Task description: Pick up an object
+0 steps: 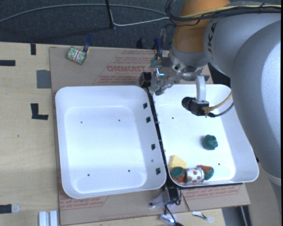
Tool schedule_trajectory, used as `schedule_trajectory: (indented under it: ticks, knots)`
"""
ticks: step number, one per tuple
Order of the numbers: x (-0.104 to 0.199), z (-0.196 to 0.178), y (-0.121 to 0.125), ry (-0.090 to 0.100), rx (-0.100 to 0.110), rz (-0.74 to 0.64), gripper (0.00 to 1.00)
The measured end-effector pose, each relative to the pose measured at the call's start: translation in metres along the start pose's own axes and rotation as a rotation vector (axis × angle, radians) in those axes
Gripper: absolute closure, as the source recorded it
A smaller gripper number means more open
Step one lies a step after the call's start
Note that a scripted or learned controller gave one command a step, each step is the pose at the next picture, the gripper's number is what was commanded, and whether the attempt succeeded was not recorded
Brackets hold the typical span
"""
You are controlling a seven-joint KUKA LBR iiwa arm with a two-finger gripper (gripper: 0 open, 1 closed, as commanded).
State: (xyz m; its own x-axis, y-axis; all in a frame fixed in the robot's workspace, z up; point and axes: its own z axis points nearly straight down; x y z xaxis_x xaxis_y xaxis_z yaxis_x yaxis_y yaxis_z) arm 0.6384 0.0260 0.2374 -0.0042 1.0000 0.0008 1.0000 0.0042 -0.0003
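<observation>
My gripper hangs over the far end of the divider between the two bins, under the orange wrist band. Nothing shows in its grasp. In the right bin a dark teal lump lies alone toward the near right. At that bin's near left corner sits a cluster: a yellow wedge, a green piece, a red-and-white can-like object lying on its side, and an orange piece. All of these lie well nearer the camera than the gripper.
The left bin stands beside the right one, with black clips along the shared rim. A small green-and-white object with a blue handle lies on the cardboard behind the left bin. The big grey arm overhangs the right side.
</observation>
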Motion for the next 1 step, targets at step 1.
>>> schedule_trajectory:
  ticks: [1]
  knots:
    - [0.0512,-0.0043,0.0128,0.000,0.000,0.000,1.00]
